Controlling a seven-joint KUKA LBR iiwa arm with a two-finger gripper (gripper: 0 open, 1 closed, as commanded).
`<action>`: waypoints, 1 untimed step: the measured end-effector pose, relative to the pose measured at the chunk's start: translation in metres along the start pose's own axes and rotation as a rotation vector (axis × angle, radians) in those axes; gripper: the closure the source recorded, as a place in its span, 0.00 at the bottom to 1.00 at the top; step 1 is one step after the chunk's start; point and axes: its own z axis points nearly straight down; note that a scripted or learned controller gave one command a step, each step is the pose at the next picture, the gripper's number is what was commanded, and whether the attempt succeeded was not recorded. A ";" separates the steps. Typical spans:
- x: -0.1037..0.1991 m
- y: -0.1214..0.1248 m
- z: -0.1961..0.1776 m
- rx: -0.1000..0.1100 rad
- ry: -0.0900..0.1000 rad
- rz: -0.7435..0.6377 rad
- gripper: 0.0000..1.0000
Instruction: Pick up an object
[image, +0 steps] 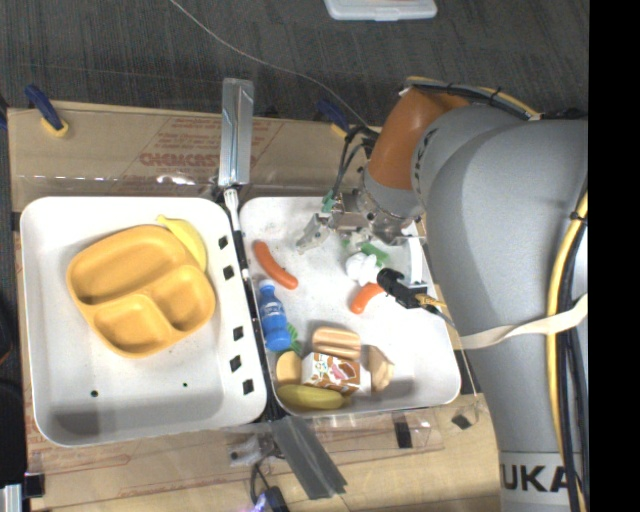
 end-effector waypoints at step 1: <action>0.056 -0.041 0.006 0.000 -0.002 -0.210 0.00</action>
